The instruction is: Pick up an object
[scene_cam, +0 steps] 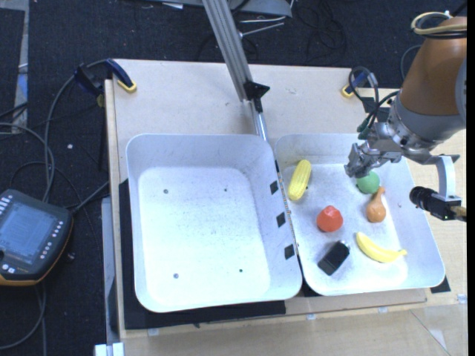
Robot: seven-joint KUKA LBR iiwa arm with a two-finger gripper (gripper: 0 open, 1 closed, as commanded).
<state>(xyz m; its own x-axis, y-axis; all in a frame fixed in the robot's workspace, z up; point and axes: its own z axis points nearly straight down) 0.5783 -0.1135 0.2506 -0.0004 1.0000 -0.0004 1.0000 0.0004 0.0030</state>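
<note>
Green ball (369,183) in right bin (423,273), under gripper (361,168), poised for grasp; finger spread: cannot tell.

This is a robotics lab or test cell rather than a home or shop. A plain wooden bench (185,99) stands on dark carpet, held by clamps (111,73) at its corners, with loose black cables (44,154) trailing over the floor and a handheld robot control pendant (30,236) lying beside it. An aluminium rail (230,39) slants over two white bins (141,154), and the industrial arm (438,73) reaches above toy fruit (378,247).
</note>
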